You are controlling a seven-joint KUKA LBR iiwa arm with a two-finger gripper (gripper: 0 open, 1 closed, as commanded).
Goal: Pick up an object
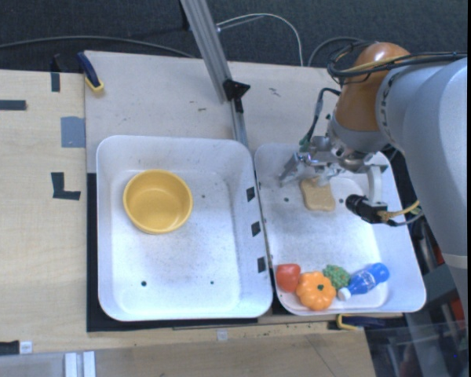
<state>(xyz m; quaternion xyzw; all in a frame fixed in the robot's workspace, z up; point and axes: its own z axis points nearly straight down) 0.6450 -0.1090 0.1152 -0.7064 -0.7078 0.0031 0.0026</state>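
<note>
My gripper (308, 171) hangs over the back part of the right bin (339, 240), under the grey wrist and its orange band. A tan bread-like slice (319, 197) lies on the bin floor just in front of it, with its upper edge right at the gripper. I cannot see whether the slice is touched. Along the front of the same bin lie a red tomato-like piece (288, 276), an orange pumpkin (315, 290), a small green piece (337, 274) and a blue bottle (367, 279).
A yellow bowl (158, 201) sits in the left bin (180, 149), toward its back left. A slanted metal pole (208, 34) rises behind the bins. Black cables (377, 210) trail beside the wrist over the right bin's right side.
</note>
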